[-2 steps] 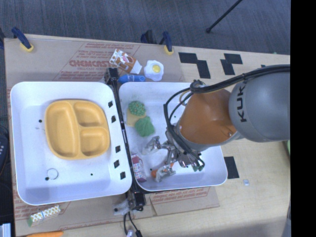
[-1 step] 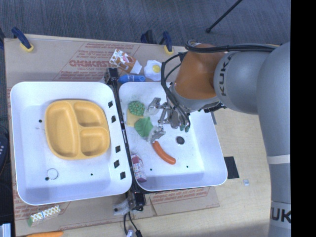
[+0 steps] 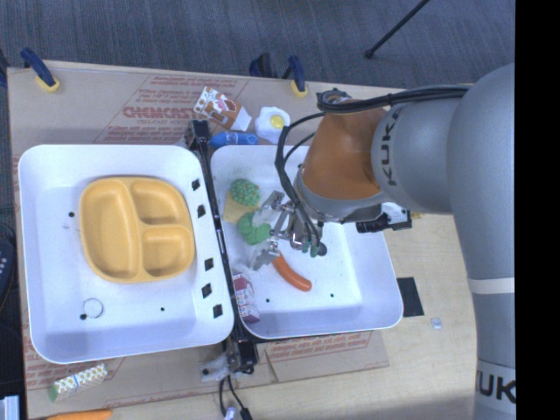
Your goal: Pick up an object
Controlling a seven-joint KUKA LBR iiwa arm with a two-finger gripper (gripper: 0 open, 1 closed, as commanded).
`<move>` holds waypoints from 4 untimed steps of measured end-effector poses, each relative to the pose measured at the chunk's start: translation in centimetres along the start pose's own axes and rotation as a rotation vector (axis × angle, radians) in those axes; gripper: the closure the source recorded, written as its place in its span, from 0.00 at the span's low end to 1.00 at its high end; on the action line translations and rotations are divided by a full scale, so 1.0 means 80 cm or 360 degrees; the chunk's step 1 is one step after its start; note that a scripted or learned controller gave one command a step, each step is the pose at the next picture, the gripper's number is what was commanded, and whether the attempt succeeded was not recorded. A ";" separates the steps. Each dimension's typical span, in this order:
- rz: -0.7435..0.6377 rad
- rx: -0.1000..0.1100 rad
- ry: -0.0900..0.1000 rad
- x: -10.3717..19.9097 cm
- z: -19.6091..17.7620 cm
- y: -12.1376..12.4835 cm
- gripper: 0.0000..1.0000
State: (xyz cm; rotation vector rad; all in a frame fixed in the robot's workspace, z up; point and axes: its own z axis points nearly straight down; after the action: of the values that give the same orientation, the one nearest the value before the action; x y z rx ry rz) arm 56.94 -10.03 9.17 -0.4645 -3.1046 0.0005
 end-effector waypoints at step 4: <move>-0.0552 -0.0001 -0.0006 0.053 0.000 -0.006 0.00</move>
State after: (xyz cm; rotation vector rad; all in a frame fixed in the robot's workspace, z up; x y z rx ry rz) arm 52.76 -9.21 9.19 0.0787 -3.1419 0.0000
